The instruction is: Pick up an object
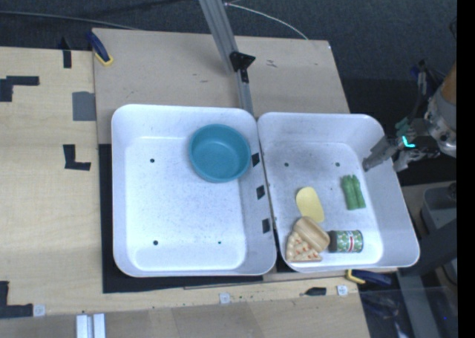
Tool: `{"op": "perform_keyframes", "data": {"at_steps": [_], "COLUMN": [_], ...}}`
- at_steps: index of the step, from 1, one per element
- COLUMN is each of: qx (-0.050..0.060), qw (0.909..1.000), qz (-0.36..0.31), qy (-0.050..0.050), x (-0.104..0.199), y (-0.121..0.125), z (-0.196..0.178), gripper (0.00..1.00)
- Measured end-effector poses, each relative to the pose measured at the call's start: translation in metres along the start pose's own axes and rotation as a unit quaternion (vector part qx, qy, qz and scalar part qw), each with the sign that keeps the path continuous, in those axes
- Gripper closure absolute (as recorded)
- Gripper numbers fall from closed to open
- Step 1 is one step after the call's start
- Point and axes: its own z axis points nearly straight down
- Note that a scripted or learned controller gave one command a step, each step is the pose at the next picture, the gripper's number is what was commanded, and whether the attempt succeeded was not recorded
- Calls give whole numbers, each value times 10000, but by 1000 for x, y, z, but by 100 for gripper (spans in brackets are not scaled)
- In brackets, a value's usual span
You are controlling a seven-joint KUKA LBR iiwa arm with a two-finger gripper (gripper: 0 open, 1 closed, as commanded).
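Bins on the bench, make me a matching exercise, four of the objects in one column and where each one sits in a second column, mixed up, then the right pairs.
Things:
1. blue bowl
2. green pickle-shaped toy
3. small green can
4. yellow oval piece

Places:
A. lying on its side near the right bin's front edge
B. far part of the left bin
C. middle of the right bin, just behind the waffle-like toy
D. right bin, toward its right wall

Pairs: 1-B, 2-D, 3-A, 4-C

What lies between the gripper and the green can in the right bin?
In the camera view, a green cucumber-like piece lies between the gripper and the green can, on bare bin floor.
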Motion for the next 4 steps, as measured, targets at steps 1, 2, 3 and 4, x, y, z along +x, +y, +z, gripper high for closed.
{"op": "perform_keyframes", "data": {"at_steps": [1, 2, 3, 4], "qx": [-10, 22, 16, 26], "qw": [10000, 10000, 10000, 10000], "qz": [-2, 5, 6, 2], "qy": [-4, 5, 1, 8], "x": [0, -1, -7, 0], "y": [0, -4, -5, -12], "z": [-1, 63, 110, 171], "gripper": [0, 0, 0, 0]}}
